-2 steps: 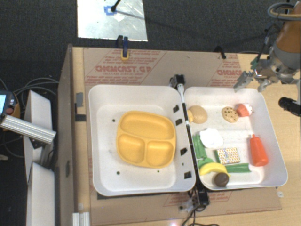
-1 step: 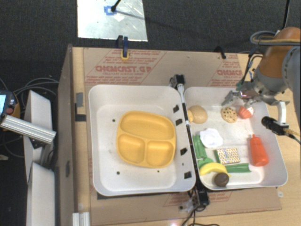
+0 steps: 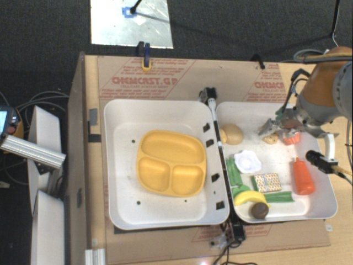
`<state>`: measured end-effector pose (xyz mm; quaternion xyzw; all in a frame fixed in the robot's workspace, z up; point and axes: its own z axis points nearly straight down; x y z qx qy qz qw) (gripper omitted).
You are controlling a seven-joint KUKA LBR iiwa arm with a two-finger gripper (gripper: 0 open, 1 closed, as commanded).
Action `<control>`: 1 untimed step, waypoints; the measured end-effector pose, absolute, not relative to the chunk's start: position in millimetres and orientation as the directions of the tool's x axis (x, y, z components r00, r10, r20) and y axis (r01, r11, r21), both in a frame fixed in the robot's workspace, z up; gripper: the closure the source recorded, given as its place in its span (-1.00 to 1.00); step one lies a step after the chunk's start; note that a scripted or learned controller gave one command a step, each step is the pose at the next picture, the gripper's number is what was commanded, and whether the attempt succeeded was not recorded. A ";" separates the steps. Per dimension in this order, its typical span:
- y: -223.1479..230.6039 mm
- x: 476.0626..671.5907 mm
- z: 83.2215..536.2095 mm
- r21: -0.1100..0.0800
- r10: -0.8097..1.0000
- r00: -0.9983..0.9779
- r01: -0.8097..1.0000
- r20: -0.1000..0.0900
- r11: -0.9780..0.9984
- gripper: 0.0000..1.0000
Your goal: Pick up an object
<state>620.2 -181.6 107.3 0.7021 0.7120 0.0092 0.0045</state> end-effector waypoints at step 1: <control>-180.2 617.4 105.6 0.017 1.000 -0.015 1.000 0.010 0.015 -1.00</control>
